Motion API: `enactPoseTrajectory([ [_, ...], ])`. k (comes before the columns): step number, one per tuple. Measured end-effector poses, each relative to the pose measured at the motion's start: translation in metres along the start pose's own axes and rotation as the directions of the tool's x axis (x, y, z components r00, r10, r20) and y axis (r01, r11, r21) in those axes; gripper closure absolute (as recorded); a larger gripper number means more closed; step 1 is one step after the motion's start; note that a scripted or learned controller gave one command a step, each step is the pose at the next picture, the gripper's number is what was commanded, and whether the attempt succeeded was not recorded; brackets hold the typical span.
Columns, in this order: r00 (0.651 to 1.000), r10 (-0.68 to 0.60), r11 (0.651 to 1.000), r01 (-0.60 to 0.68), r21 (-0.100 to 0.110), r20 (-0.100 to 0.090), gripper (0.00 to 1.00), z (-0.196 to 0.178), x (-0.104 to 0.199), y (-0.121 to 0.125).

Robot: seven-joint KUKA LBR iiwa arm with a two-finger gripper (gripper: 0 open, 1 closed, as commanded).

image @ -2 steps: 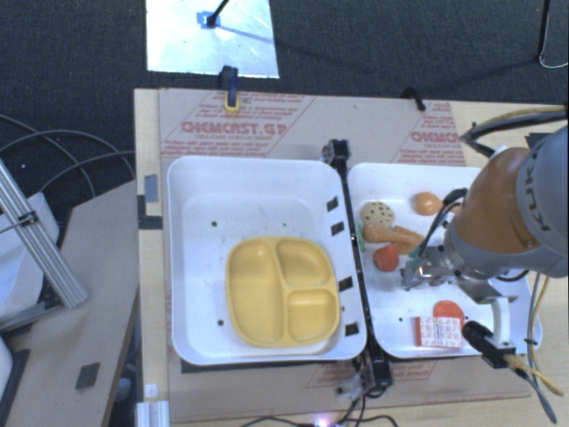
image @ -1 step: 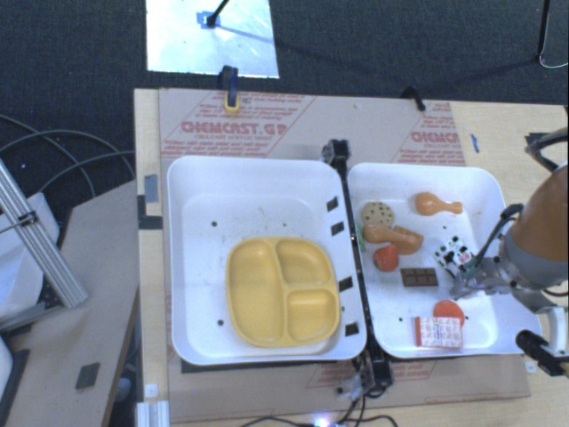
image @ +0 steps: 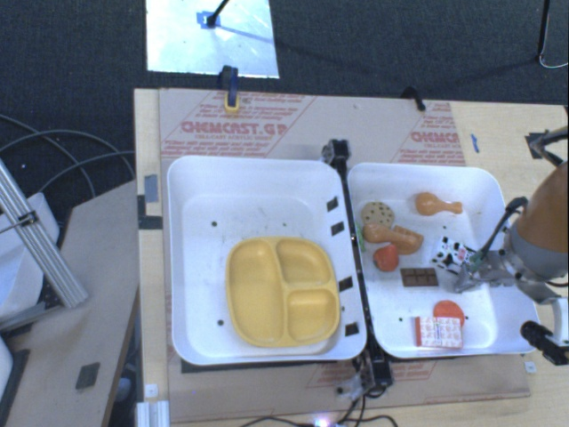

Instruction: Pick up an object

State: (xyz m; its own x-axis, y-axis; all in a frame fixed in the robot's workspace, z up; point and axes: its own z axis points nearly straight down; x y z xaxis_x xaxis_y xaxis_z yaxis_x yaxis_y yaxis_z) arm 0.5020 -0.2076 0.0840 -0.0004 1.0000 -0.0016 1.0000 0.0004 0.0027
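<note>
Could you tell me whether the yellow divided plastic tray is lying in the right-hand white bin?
No, the yellow divided plastic tray lies in the left white bin, apart from the small food items.

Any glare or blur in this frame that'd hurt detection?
Camera view: strong glare on the shiny sheet on the floor above the bench; soft, even light in both white bins, faint shadows; gripper and small black-and-white item look blurry, fingers unresolved.

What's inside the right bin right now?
The right bin holds a cookie, drumstick, tomato, chocolate bar and red-white packet. The gripper covers whatever lies beneath it.
</note>
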Motion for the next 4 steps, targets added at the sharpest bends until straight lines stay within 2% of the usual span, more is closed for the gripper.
enactPoseTrajectory([
  [1, 1.0, 0.0, 1.0, 0.0, -0.001, -0.001, 1.0, -0.031, 0.001, -0.015],
  [2, 1.0, 0.0, 1.0, 0.0, 0.002, -0.001, 1.0, 0.001, 0.002, -0.015],
  [4, 1.0, -0.003, 1.0, 0.003, -0.005, -0.001, 1.0, -0.022, 0.001, -0.013],
])
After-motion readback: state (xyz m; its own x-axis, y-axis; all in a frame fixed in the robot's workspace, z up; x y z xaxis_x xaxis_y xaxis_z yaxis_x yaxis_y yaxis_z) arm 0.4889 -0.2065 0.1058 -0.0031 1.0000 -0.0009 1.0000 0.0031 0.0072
